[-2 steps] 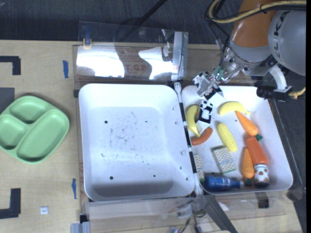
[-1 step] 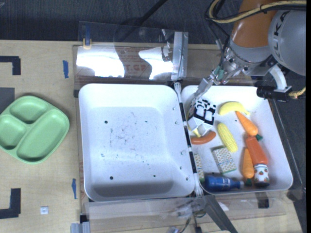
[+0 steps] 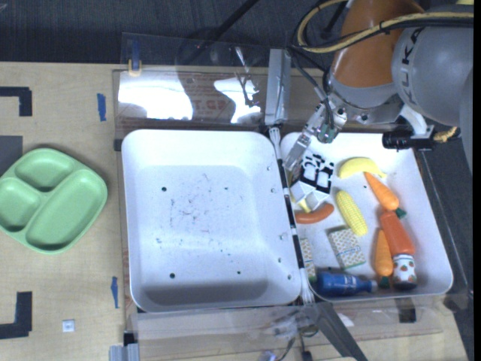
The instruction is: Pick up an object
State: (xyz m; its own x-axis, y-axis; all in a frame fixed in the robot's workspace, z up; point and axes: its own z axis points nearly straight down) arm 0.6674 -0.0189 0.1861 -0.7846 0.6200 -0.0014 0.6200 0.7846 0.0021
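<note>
arm (image 3: 421,59) in from right, bent over | gripper (image 3: 297,153) low (tilted left), holds nothing

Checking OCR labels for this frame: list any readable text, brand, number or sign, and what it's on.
"KU": partial vertical lettering on the grey arm housing, cut off by the frame edge; the rest is not readable.
Black-and-white square marker pattern on the end effector: a coded tag, no letters.
Blue bottle: label too small to read.
Patterned card: print too blurred to read.
</note>
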